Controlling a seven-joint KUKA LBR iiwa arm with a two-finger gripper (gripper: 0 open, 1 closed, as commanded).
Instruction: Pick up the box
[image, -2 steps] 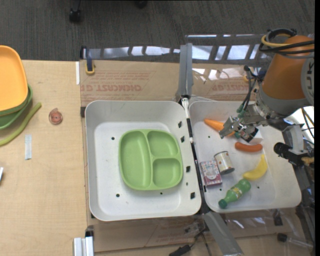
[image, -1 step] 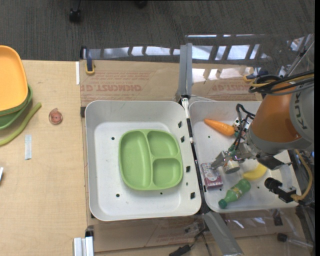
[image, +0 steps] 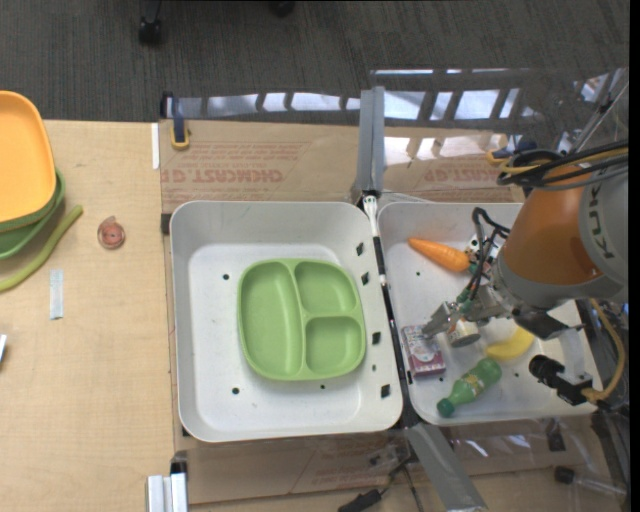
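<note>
Hand (image: 452, 325) hangs low in the right white bin (image: 420, 215), just beside the small pink-and-white cardboard box (image: 424, 352); whether it is apart or together, cannot tell. Nothing seen held. Box lies flat against the bin's left wall, toward its front edge. Green plastic bottle (image: 468, 387) sits near the front, yellow banana-shaped toy (image: 510, 344) beside it, orange toy carrot (image: 440, 253) toward the back. Left white bin (image: 190, 300) carries a green divided plate (image: 300, 320). Risks, as judged: wall leaves little room around the box, so the hand may jam or slip off; bottle could get knocked.

Robotics lab: arm (image: 560, 240), 2 white bins (image: 200, 300), cardboard-lined bench (image: 90, 400).
</note>
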